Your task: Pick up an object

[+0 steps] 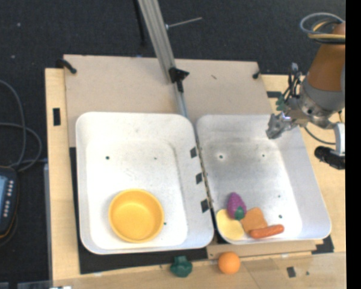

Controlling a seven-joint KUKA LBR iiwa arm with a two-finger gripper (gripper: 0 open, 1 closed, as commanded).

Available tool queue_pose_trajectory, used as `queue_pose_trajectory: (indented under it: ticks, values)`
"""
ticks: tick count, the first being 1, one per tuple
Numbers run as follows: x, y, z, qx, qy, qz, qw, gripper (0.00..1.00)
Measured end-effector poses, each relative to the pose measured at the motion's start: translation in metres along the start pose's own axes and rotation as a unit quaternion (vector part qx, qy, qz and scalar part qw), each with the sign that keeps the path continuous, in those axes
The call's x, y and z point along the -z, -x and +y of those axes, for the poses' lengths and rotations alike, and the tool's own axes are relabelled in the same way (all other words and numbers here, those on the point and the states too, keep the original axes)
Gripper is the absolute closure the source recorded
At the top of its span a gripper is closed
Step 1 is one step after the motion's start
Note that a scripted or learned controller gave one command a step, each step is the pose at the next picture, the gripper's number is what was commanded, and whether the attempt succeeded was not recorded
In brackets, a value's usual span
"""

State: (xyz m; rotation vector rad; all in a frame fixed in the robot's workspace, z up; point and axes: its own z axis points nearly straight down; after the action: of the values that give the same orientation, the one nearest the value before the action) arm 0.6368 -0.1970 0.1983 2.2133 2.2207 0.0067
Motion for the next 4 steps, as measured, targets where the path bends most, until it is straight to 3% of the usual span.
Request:
queue_pose_trajectory:
  ticks: [1, 4]
  values:
    - [0.021, 0.001, 0.001, 0.0, -0.003, 0.0, 1.0, 1.0]
    - [0.03, -0.168, -0.009, 0.002, -0.003, 0.002, 1.0, 1.0]
